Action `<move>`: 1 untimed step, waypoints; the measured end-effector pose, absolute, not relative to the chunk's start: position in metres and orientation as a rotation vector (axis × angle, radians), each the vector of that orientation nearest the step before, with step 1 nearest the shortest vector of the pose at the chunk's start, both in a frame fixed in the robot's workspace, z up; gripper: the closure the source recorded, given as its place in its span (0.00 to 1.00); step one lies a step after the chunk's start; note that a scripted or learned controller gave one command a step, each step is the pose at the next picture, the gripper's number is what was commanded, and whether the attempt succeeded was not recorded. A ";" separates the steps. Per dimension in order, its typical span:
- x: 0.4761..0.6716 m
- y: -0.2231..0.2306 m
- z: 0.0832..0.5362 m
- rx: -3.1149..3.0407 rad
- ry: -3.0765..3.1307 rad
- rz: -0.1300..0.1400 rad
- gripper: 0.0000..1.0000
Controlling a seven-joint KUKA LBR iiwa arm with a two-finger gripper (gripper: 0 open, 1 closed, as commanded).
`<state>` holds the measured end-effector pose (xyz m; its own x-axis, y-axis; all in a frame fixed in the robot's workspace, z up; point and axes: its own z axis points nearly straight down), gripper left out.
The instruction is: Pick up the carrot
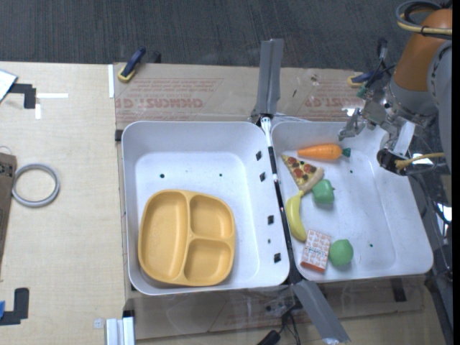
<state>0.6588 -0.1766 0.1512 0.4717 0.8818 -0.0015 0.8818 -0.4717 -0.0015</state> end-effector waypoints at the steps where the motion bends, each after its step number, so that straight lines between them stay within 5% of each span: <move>1: 0.659 -0.177 0.160 -2.692 -1.619 0.007 1.00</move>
<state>0.6589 -0.1766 0.1600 0.4688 0.8833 -0.0039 0.8833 -0.4688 -0.0021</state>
